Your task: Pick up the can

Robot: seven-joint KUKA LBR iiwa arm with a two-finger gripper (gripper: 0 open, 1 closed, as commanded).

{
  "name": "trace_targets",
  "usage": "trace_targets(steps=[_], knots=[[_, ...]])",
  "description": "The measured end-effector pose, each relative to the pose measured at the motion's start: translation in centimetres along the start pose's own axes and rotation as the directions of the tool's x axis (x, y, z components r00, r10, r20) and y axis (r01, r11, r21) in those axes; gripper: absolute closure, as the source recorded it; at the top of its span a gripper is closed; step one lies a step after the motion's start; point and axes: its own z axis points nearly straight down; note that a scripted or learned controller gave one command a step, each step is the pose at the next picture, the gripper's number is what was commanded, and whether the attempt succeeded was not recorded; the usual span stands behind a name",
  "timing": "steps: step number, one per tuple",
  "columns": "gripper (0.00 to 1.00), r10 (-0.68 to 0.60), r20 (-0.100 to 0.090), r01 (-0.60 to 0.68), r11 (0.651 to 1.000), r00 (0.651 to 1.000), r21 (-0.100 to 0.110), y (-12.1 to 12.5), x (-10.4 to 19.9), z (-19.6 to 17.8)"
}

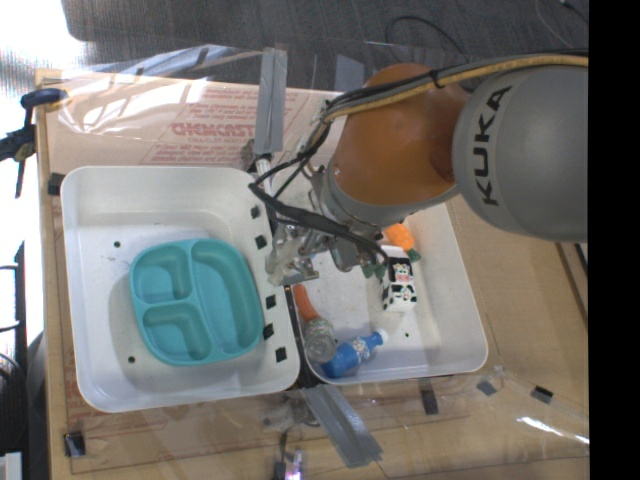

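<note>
My gripper (293, 256) hangs low over the left edge of the right bin (462, 308), close to the wall between the two bins. The grey arm and its orange band (395, 158) cover the back half of that bin. Just in front of the gripper lies a silvery, see-through round item with an orange end (316, 330); I cannot tell whether it is the can. A blue bottle (352, 356) lies beside it at the bin's front edge. Nothing shows clearly inside the gripper.
A black-and-white cow-patterned carton (401, 284) and a small orange object (400, 236) lie right of the gripper. A teal divided plate (195, 301) sits in the left bin (100, 208). Cables (290, 173) trail from the wrist.
</note>
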Motion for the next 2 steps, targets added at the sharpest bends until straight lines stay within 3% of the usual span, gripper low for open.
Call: trace_targets(steps=[1, 2], knots=[[1.00, -0.257, -0.003, 0.257, 0.966, 0.966, -0.002, -0.3, 3.2, 0.2], [1.00, -0.562, 0.001, 0.562, 0.827, 0.827, 0.000, -0.6, 0.0, 0.9]])
